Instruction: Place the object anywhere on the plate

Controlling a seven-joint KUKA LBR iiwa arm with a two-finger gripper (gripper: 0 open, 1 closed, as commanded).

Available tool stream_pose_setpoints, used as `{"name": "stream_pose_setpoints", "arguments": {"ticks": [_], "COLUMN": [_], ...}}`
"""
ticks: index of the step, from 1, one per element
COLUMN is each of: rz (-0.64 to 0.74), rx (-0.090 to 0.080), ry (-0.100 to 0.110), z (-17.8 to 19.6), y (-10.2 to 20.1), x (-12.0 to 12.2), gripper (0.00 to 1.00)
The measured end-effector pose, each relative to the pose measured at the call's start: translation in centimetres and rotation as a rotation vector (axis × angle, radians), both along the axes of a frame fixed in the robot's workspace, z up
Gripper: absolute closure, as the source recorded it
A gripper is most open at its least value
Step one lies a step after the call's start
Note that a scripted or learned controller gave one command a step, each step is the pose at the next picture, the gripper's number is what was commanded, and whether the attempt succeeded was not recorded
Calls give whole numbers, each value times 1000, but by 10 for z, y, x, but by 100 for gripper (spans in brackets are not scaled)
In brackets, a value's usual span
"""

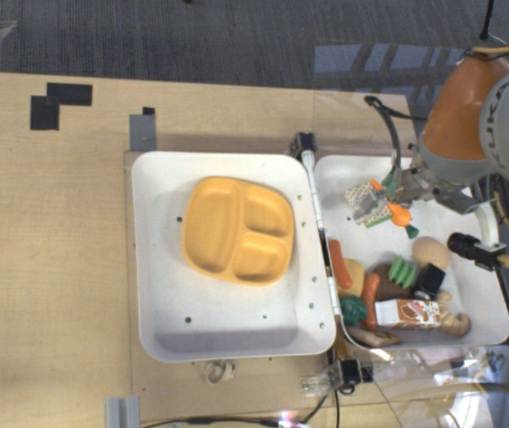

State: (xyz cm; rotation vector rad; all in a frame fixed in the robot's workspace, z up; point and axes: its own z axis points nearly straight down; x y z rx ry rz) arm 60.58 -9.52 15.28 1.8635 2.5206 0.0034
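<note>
I have the gripper (388,199) low in the far part of the right bin (339,175), with a small green-and-orange object (395,210) at its fingertips. It looks pinched between the fingers, though the wrist shadows that spot and I would not swear to the hold.

The plate (236,230) sits in the middle of the left bin (156,266), well apart from the gripper, with the raised divider between bins (321,239) in the way.

To do this step well, I would lift straight up first, clear that ridge, then travel left and lower over one of the plate's wells before opening.

The plate is smooth yellow plastic with rounded corners and three shallow compartments, so a light toy piece should settle rather than roll. The near end of the right bin holds a jumble of toy food (397,297): glossy, rounded shapes.
</note>
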Motion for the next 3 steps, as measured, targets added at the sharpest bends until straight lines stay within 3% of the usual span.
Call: {"name": "stream_pose_setpoints", "arguments": {"ticks": [1, 2, 3], "rz": [-30, 62, 57], "rx": [8, 5, 2], "ry": [-2, -3, -1], "z": [34, 79, 78], "y": [111, 179, 176], "x": [8, 12, 12], "gripper": [100, 100, 0]}}
